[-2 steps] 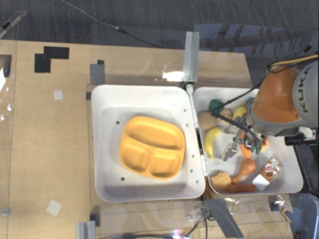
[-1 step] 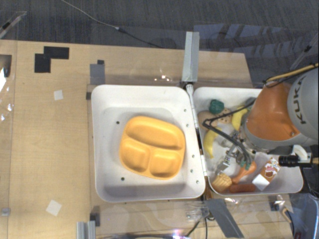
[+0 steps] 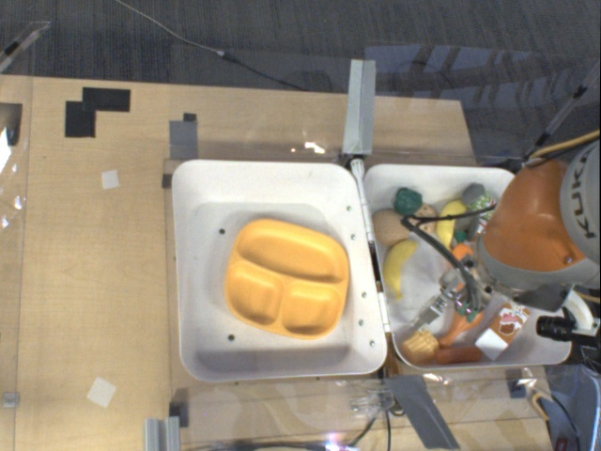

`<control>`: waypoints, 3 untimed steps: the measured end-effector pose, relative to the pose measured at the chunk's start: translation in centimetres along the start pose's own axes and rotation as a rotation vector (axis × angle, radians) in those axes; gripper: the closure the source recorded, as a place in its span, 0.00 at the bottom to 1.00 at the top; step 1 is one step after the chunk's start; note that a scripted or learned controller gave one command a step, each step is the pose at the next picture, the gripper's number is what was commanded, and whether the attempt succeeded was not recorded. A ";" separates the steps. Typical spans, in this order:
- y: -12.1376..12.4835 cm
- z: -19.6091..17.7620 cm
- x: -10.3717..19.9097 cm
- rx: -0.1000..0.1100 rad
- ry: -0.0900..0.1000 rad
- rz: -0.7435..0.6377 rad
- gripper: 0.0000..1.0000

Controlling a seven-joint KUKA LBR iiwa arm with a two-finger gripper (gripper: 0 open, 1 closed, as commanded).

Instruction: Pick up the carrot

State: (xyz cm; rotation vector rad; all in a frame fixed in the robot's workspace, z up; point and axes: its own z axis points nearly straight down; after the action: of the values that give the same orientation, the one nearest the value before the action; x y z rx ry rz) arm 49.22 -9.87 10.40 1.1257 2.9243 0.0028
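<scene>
We see the grey arm with its orange band (image 3: 531,219) reaching over the right white bin (image 3: 380,181), its metal two-finger gripper (image 3: 453,306) lowered among the toy foods near the bin's front. The orange carrot (image 3: 454,327) lies slanted just under and beside the fingertips, touching or nearly touching them; we cannot tell whether the jaws are apart or closed, nor whether the carrot sits between them. Around it lie a yellow banana (image 3: 398,264), a corn cob (image 3: 420,344), a reddish sausage (image 3: 451,354), a brown potato-like piece (image 3: 387,224), a dark green vegetable (image 3: 408,199) and a small white printed packet (image 3: 502,327). The left white bin (image 3: 202,346) holds a yellow compartmented plastic tray (image 3: 285,277). Both bins rest on a pale wooden bench (image 3: 84,280), with dark grey carpet (image 3: 263,17) beyond its far edge.
</scene>
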 end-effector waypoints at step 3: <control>4.1 1.5 -4.7 -0.003 -0.002 0.127 0.00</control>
State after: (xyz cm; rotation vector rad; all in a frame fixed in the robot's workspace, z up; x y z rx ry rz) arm 55.45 -10.01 8.92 1.3080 2.8445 0.0064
